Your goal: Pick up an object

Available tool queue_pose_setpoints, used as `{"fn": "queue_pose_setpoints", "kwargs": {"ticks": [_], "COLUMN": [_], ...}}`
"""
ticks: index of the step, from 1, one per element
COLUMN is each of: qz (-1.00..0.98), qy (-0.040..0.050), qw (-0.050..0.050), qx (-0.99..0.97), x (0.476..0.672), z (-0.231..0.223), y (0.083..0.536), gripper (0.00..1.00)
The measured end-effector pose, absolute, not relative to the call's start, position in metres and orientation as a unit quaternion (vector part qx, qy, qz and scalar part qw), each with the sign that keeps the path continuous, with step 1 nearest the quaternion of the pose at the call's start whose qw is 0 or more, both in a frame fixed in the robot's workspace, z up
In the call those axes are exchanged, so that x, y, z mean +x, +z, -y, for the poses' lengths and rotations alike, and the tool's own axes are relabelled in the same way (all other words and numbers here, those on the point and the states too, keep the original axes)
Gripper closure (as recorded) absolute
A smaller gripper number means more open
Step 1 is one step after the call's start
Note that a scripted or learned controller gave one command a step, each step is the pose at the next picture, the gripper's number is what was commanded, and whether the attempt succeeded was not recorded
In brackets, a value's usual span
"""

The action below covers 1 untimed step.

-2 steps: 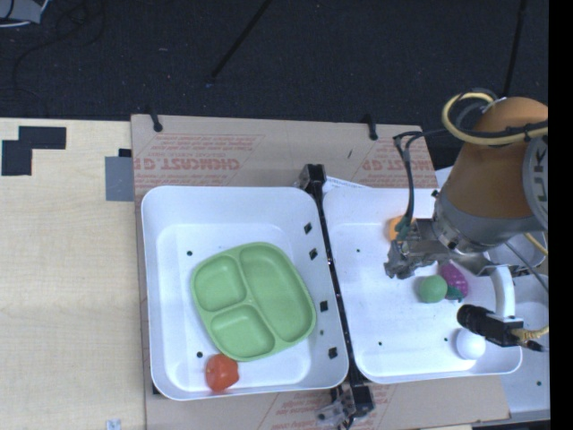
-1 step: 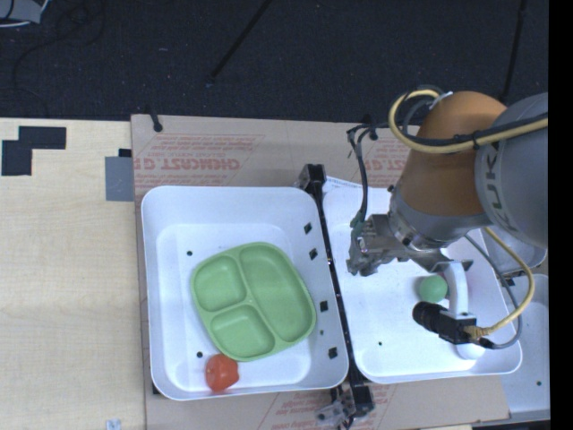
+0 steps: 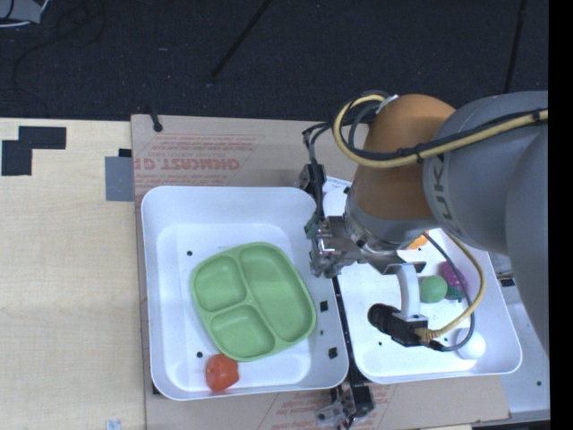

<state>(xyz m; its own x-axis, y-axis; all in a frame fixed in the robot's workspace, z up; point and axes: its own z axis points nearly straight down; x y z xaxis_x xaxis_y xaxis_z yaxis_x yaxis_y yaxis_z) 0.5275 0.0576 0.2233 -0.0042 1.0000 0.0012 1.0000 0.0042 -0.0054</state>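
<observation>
Green plate [image 3: 253, 301] (three-part), long axis seemingly slanting down-right, lies just left of the gripper [image 3: 324, 256]; its opening cannot be told under the wrist.

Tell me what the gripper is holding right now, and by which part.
Cannot be told. The arm sits over the right bin, and no object is seen held. The green plate and red object lie in the left bin.

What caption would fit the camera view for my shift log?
KUKA arm over the right bin; green divided plate and a red-orange object lie in the left bin.
</observation>
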Motion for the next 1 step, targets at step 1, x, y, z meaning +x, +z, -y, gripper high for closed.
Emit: {"fn": "queue_pose_setpoints", "kwargs": {"ticks": [1], "qz": [0.708], "qy": [0.0015], "qw": [0.002], "qx": [-0.706], "x": [0.5297], "z": [-0.1106], "y": [0.2138], "gripper": [1.0]}}
